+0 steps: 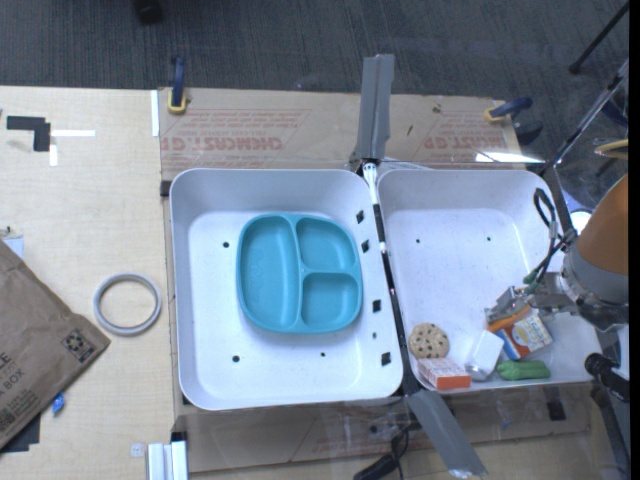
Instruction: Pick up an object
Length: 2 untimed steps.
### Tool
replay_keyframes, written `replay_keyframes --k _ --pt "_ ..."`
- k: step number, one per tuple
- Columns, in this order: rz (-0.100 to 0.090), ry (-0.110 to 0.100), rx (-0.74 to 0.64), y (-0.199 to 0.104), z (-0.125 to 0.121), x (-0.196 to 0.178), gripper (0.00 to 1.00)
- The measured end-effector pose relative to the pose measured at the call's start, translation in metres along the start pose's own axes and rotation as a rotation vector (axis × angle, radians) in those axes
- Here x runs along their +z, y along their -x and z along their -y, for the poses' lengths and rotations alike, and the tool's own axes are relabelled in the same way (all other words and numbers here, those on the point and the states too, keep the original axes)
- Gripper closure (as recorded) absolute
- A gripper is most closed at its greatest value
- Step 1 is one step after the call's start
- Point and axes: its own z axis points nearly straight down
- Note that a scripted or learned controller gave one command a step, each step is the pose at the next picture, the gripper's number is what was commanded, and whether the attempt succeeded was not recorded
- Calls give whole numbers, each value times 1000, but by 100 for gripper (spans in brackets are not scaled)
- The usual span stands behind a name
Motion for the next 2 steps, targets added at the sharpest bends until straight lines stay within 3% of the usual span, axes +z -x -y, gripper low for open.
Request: replay_keyframes --k 1,2 --pt "0 1 2 0 -1 -9 100" --pt "2 0 84 -47 -22 -129 100"
